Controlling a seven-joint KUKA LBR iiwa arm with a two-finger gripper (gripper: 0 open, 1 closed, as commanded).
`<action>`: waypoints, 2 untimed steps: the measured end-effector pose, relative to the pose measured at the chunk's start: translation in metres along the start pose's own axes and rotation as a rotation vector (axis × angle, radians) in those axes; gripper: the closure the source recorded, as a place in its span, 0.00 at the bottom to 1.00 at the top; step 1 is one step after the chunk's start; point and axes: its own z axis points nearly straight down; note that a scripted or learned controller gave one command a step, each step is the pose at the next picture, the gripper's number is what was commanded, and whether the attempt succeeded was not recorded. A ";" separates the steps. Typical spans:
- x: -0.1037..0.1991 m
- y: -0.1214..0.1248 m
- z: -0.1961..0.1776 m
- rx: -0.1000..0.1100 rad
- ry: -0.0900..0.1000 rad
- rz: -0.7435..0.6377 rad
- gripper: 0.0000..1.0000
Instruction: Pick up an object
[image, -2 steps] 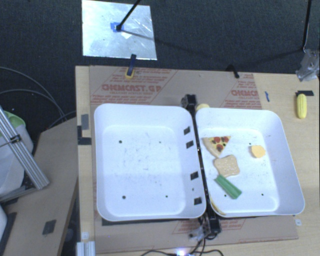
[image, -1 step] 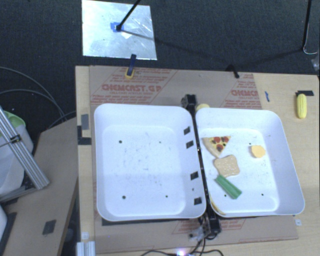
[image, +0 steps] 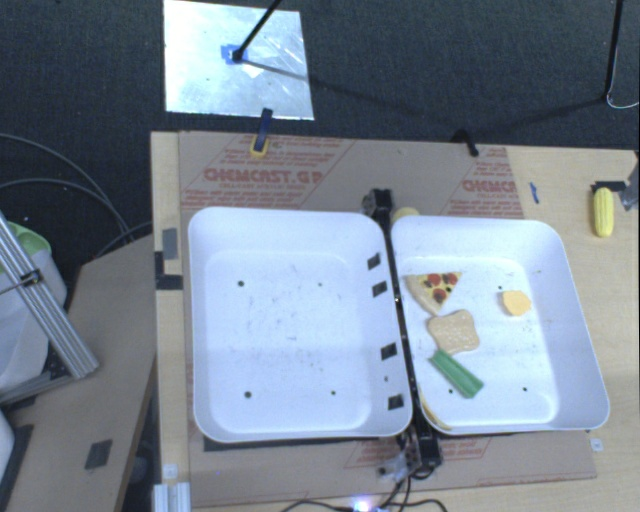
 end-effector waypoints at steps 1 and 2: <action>0.004 0.061 -0.065 -0.017 -0.005 -0.011 1.00; 0.001 -0.006 0.011 0.002 0.001 -0.002 1.00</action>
